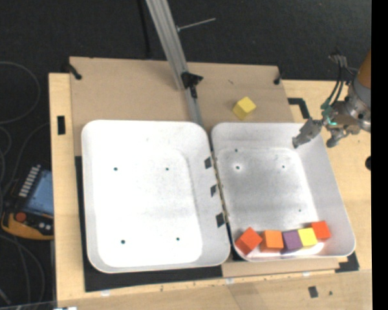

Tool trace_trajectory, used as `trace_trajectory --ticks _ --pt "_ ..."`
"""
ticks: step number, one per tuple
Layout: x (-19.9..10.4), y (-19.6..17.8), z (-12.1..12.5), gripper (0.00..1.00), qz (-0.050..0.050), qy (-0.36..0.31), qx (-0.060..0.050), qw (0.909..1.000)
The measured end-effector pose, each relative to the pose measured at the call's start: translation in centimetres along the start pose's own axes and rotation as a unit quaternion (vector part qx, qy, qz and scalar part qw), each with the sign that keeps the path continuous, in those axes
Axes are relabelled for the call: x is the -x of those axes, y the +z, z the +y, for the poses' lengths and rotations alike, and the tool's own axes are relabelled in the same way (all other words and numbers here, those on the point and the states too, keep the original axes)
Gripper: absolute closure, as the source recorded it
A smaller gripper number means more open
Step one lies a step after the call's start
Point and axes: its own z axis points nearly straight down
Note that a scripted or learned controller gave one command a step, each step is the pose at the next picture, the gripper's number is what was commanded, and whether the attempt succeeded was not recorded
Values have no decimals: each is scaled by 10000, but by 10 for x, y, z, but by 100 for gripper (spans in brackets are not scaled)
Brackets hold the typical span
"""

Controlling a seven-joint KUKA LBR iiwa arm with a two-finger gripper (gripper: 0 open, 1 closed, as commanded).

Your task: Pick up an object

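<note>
The counter (pixel 149 92) carries two shallow white bins side by side. The left bin (pixel 145 196) sits at about 9 o'clock from the centre of the view, the right bin (pixel 278 173) at about 4 o'clock.

Along the near wall of the right bin, toward 5 o'clock, five small blocks lie in a row, touching or nearly so: a red-orange block (pixel 249 239), tilted a little, then an orange block (pixel 273 239), a purple block (pixel 291 239), a yellow block (pixel 308 237) and a second red-orange block (pixel 321 230) at the right end. A sixth, a lone yellow block (pixel 244 107), rests on the brown counter just beyond the right bin's far edge, at roughly 1 o'clock, well apart from the row.

The claw (pixel 323 131) hangs at about 3 o'clock, over the far right corner of the right bin. Its two fingers look spread apart, one grey finger (pixel 306 134) slanting out over the bin rim, though the far one is small and blurred. Nothing shows between them. The claw is well apart from the row of blocks and from the lone yellow block.

A slanted metal rail (pixel 171 41) runs from 12 o'clock down to the gap between the bins.
</note>
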Motion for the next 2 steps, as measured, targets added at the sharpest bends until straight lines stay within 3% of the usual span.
trace_trajectory --ticks 1,2 --pt "-20 -17 -6 0 7 -13 8 10000" --pt "-108 12 -49 0 20 -20 -17 10000"
